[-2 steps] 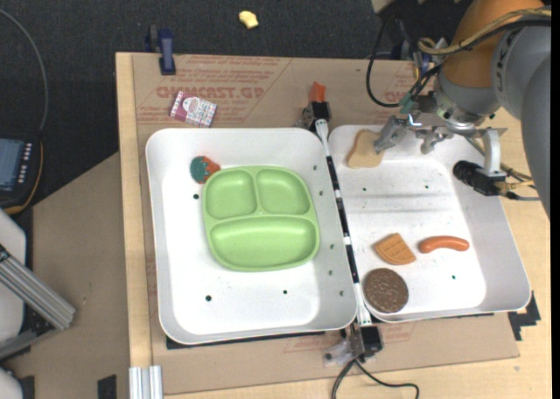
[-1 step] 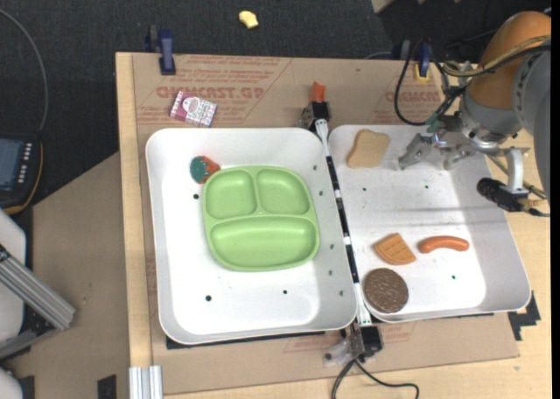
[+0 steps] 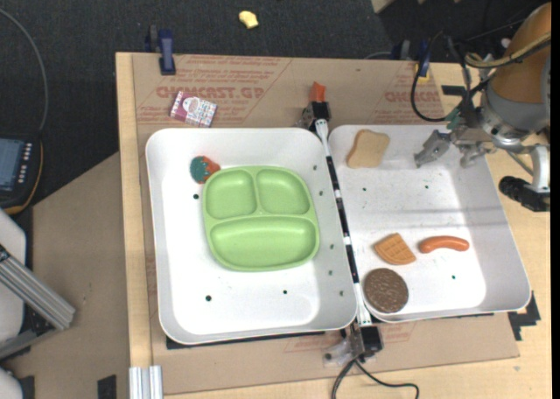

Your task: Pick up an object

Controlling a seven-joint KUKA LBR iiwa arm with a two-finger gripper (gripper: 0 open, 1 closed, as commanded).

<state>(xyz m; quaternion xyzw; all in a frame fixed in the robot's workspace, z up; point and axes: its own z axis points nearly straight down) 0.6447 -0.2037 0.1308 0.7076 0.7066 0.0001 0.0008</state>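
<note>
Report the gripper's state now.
Gripper: open, holding nothing, above the right bin's far edge, right of the bread slice.

I saw two white bins, each speckled with small dark dots. In the left one sat a light green divided plate, and by its upper left corner a small round thing in teal and red. The right bin held a tan bread slice, an orange waffle piece, an orange-red sausage and a dark brown round patty. The bench was tan cardboard with red print.
</note>
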